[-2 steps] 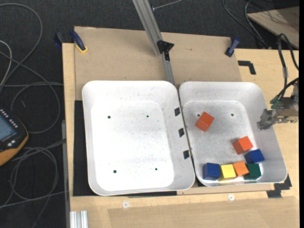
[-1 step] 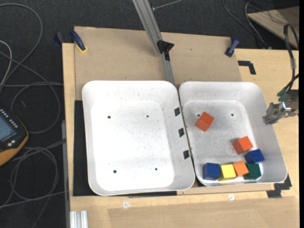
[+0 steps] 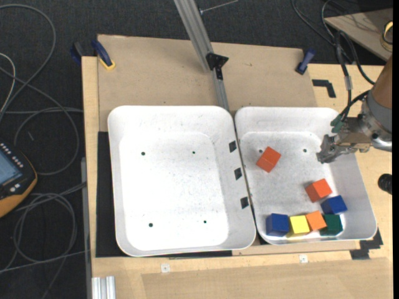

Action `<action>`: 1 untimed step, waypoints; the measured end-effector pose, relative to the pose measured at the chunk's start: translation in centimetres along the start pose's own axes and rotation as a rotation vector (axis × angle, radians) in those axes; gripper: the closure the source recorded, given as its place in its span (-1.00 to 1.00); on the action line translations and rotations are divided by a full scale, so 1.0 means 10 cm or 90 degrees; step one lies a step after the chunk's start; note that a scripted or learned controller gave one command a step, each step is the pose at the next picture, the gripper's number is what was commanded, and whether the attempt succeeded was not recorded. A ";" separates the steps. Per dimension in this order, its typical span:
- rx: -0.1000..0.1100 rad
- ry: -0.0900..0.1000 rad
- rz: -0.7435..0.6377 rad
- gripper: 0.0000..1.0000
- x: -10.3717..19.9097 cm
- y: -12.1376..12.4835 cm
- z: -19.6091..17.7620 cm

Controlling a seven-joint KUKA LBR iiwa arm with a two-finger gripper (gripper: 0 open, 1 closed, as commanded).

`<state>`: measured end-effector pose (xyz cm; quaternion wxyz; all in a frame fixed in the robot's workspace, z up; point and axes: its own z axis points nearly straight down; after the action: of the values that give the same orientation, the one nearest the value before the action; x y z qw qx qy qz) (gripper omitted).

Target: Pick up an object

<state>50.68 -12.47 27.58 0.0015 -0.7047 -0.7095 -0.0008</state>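
The right bin (image 3: 293,120) holds several small blocks. An orange block (image 3: 269,159) lies alone near the bin's middle. Another orange block (image 3: 318,190) sits lower right, with a blue block (image 3: 335,205) just below it. Along the front wall stand a blue block (image 3: 278,223), a yellow block (image 3: 299,225), an orange block (image 3: 316,220) and a green block (image 3: 333,225). My gripper (image 3: 328,152) hangs over the bin's right side, well right of the lone orange block and above the lower orange one. Nothing shows between its fingers.
The left bin (image 3: 124,129) lies beside the right one, with black clips (image 3: 237,173) along the shared edge. A slanted metal pole (image 3: 196,27) rises from the back of the bench. Blue clamps (image 3: 103,55) sit at the bench's far corners. Cables trail on the floor at left.
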 end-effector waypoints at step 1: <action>-0.002 -0.001 -0.001 1.00 0.56 0.07 -0.05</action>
<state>51.33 -6.88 28.10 0.0002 -0.7043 -0.7099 -0.0014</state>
